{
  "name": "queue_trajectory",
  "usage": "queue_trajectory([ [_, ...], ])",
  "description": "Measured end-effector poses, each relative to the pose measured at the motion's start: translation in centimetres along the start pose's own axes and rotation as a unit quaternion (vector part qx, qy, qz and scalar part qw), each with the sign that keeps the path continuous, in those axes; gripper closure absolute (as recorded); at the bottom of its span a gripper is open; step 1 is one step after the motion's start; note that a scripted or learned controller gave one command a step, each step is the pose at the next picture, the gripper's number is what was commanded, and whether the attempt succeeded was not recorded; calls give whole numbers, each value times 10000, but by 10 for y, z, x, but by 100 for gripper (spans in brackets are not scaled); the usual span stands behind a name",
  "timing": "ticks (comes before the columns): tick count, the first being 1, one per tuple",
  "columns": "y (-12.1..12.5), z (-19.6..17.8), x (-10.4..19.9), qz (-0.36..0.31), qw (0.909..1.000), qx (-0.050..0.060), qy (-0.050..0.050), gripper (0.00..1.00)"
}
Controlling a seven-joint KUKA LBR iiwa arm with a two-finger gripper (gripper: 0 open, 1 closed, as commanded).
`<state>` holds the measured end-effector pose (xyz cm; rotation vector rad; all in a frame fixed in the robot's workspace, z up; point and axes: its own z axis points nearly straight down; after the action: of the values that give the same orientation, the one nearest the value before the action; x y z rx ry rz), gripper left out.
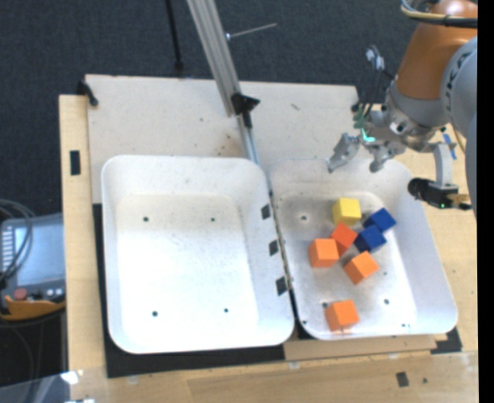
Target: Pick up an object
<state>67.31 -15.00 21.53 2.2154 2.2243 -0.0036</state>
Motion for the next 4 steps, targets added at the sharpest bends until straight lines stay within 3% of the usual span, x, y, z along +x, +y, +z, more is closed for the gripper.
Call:
queue_trajectory([
  [2,-5,112,4,-2,10000,15,1,0],
  [3,-2,96,2,-11,10000,-24,-10,100],
  [4,1,49,-5,12,10000,-34,11,100],
])
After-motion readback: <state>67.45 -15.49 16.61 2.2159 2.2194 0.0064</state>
